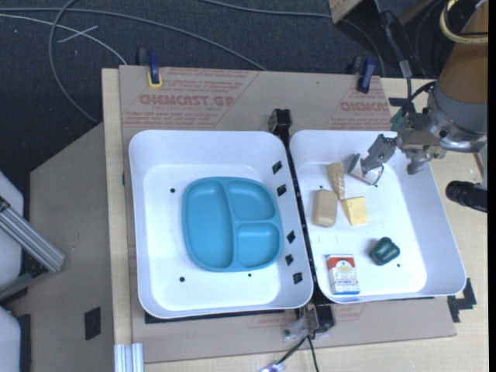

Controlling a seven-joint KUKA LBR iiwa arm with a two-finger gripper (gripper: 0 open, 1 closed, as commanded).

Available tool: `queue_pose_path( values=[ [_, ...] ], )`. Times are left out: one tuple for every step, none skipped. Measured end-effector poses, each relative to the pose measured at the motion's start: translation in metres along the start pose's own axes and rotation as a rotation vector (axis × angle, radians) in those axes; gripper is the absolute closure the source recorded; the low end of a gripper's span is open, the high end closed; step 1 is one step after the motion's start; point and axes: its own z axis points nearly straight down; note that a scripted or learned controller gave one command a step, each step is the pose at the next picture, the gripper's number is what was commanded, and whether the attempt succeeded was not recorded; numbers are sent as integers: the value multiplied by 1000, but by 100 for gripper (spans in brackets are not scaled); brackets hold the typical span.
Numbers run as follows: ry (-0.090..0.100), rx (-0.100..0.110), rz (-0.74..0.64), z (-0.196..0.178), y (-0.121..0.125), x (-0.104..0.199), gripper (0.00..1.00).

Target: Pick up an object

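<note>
Over the right bin (434, 231), at about one o'clock, the metal gripper (370, 165) hangs with fingers apart, holding nothing, near a smooth tan block (325, 208).

A divided plate (231, 223) is lying in the left bin (147, 208); a small box (342, 275) is sitting in the right bin's (426, 239) near part.

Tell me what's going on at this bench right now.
A grey robot arm reaches in over the right bin, its hand low near the back, beside a tan stick-shaped piece. Nothing shows between its fingers. Also lying in that bin are a beige block, a yellow wedge, a dark green object and a small carton. The left bin holds a blue divided plate.
</note>
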Motion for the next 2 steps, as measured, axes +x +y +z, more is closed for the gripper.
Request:
queue_pose_path(
  values=[
    [-1,-10,-2,-5,2,0,0],
    [0,-4,-2,44,3,10,0]
  ],
)
